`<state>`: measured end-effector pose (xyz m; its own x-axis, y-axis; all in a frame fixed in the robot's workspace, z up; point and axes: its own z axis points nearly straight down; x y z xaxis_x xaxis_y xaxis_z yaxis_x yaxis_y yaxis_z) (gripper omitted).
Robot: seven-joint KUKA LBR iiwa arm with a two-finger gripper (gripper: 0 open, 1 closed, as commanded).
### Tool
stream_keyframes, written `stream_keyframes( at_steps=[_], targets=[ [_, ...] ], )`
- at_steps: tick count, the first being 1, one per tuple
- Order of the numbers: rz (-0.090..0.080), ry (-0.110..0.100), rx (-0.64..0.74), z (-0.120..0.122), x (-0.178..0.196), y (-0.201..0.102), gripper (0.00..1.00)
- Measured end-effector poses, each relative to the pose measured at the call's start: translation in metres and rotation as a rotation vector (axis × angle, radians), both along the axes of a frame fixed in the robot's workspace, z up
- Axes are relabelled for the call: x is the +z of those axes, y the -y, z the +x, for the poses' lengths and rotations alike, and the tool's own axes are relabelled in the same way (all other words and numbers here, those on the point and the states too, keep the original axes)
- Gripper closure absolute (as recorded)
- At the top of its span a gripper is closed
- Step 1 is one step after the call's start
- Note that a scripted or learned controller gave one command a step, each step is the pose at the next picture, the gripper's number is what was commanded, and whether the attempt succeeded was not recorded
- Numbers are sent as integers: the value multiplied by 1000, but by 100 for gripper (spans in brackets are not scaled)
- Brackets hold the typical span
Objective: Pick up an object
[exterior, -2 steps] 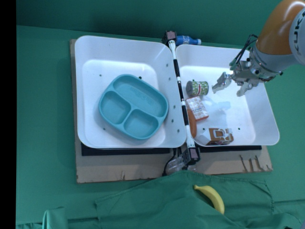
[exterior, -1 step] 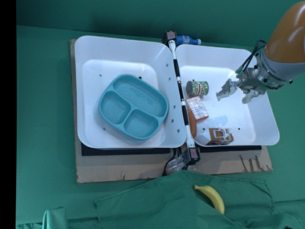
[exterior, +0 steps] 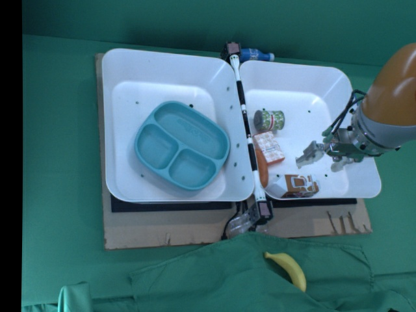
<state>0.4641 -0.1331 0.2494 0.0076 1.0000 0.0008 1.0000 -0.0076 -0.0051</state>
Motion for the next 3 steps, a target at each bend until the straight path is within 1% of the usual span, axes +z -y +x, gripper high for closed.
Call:
stream_keyframes(
  at_steps=[1,2,3],
  targets=[
    [0,5,8,4,-5,-37,0],
    [0,11,-2,5,-69,38,0],
    [-3,19,5,7,-66,53,0]
  ],
)
